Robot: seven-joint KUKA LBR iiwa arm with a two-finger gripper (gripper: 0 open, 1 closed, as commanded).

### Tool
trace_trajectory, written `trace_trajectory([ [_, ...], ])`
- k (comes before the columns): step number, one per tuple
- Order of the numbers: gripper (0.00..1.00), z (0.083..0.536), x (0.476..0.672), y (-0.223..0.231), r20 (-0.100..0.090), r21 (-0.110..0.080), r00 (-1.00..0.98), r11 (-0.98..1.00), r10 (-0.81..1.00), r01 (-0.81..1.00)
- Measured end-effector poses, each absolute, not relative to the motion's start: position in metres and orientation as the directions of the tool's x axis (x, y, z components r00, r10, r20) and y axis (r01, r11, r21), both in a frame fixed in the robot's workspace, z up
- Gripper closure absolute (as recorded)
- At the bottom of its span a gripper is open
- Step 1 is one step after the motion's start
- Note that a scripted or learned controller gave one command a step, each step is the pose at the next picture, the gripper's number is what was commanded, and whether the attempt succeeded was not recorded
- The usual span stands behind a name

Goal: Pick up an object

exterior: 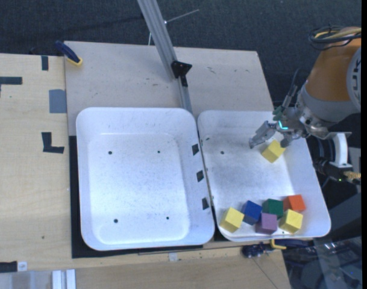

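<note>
My gripper [272, 142] hangs over the upper right part of the right bin [231, 161]. A yellow block [272, 152] sits tilted between its two fingertips, and the gripper is shut on it. Along the same bin's front edge lies a cluster of blocks: a yellow one [232, 219], a blue one [252, 211], a green one [272, 208], a purple one [268, 222], an orange one [295, 203] and another yellow one [292, 221].
The left bin [138, 173] stands beside the right one, with a low rim between them. A grey metal bar [162, 35] slants down from the top to the bins' far edge. The arm's orange band [334, 77] is at the right.
</note>
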State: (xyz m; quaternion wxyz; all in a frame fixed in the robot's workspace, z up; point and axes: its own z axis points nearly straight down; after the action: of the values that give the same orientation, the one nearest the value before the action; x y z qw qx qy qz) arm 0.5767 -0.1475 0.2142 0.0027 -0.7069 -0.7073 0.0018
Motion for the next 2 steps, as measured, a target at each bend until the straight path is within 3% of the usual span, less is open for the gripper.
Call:
trace_trajectory([
  [1, 0.00, 0.217, 0.578, -0.147, 0.000, -0.001, -0.002, 0.002, 1.000, 1.000],
  [2, 0.00, 0.156, 0.584, -0.149, 0.000, -0.007, -0.001, 0.001, 1.000, 1.000],
])
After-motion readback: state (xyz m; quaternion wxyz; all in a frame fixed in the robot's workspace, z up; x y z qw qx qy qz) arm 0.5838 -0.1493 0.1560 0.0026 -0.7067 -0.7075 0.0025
